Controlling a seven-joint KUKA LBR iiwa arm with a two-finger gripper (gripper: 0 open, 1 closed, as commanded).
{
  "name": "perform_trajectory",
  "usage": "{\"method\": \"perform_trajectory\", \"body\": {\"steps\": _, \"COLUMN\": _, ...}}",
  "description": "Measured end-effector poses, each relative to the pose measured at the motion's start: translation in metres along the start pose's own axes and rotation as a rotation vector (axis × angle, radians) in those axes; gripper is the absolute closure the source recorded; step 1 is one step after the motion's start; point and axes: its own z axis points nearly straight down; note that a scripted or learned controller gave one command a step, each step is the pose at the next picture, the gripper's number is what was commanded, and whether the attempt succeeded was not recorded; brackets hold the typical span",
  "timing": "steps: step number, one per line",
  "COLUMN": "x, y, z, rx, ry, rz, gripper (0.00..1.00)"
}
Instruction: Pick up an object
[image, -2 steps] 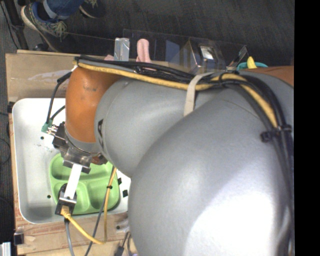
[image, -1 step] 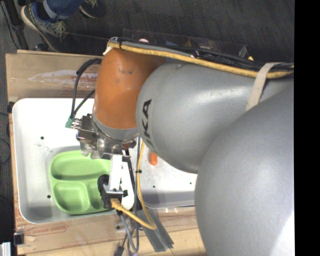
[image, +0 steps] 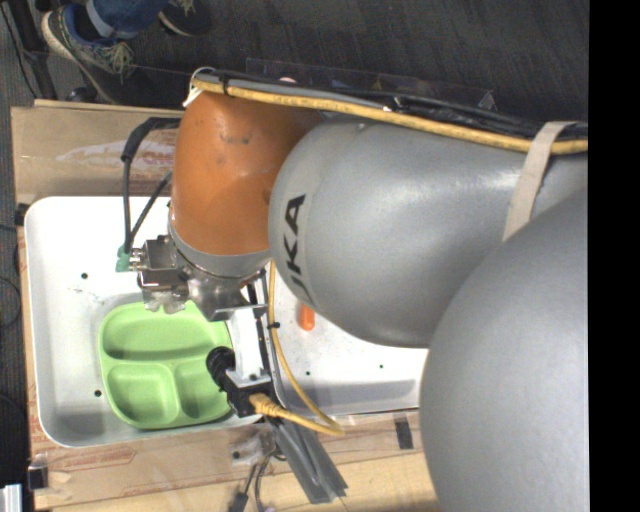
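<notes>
A light green divided tray (image: 160, 375) lies in the left white bin (image: 60, 300), toward its near right corner. The arm's orange band and grey wrist hang directly over the tray's far edge, and the gripper (image: 185, 295) points down at that edge. Its fingertips are hidden under the wrist housing. A small orange object (image: 306, 319) peeks out in the right bin (image: 350, 380), just beside the arm's big grey link.
The arm's grey body covers most of the right bin and the upper right of the view. Black and yellow cables (image: 285, 410) hang by the divider between the bins. Wooden bench boards (image: 80, 140) frame the bins.
</notes>
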Motion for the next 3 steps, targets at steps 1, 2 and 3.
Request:
{"method": "perform_trajectory", "body": {"steps": 1, "x": -0.006, "y": 0.0, "z": 0.002, "rx": 0.003, "ry": 0.0, "rz": -0.006, "gripper": 1.0}}
{"method": "perform_trajectory", "body": {"steps": 2, "x": 0.011, "y": 0.006, "z": 0.023, "rx": 0.003, "ry": -0.001, "rz": -0.013, "gripper": 1.0}}
{"method": "perform_trajectory", "body": {"steps": 3, "x": -0.038, "y": 0.027, "z": 0.073, "rx": 0.003, "ry": 0.0, "rz": -0.178, "gripper": 1.0}}
